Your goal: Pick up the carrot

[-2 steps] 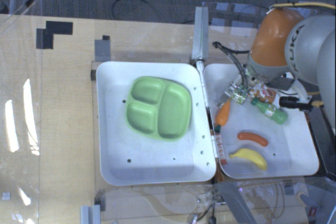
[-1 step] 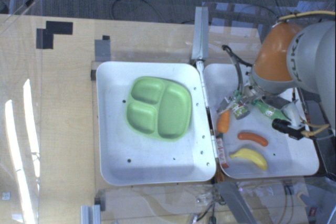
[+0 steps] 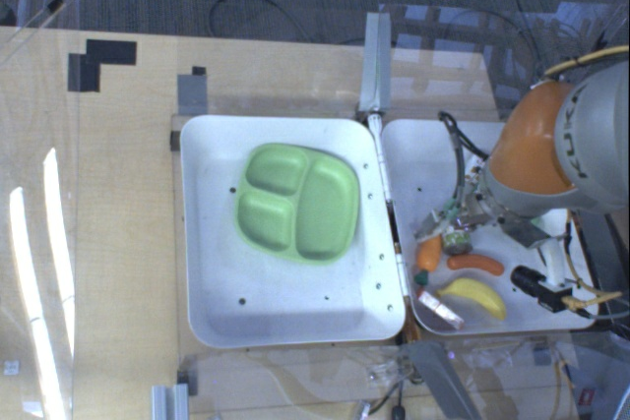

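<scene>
Carrot (image 3: 428,255) in the right bin (image 3: 418,148), lower right of frame, gripper (image 3: 456,223) just above it, its grip we cannot tell, sausage (image 3: 475,264) and banana (image 3: 474,297) beside, green divided plate (image 3: 298,201) at centre.

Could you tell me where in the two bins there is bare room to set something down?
The left bin has bare floor all around the green divided plate, widest along its near edge. In the right bin, the far left corner is bare. Its near part is crowded: carrot, sausage, banana and the gripper just above them.
</scene>
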